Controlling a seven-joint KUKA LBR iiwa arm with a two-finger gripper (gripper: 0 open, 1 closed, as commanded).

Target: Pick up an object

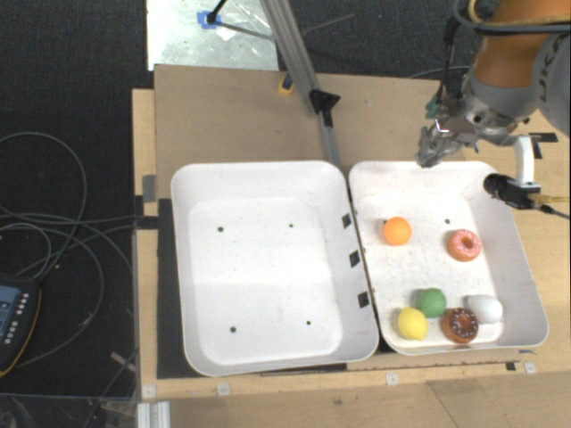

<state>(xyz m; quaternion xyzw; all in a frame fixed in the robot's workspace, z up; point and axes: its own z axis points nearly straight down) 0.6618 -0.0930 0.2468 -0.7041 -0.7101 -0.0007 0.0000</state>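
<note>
Six small things lie in the right bin (pixel 513 239), all in the lower right of the frame, while the tool (pixel 431 152) hangs at the upper right, over that bin's far rim. From where I stand its tip is a dark blur, and whether it is spread or closed I cannot tell; nothing shows in it, and it looks clear of everything in the bin.

Nearest to the tool is an orange ball (pixel 397 231), round and plain, lying alone toward the bin's left side. To its right sits a pink doughnut (pixel 464 245), a ring lying flat with its hole facing up. Along the near edge the rest crowd together: a green ball (pixel 432 301), a yellow lemon-like piece (pixel 412 324) just below and left of it, a brown doughnut (pixel 461 325) with pale specks, also flat, and a white ball (pixel 484 308) at its upper right. Being round, none of these has a long axis or points any way that I can make out.

The left bin (pixel 268 266) fills the middle of the frame, on the brown desk (pixel 232 114).
</note>
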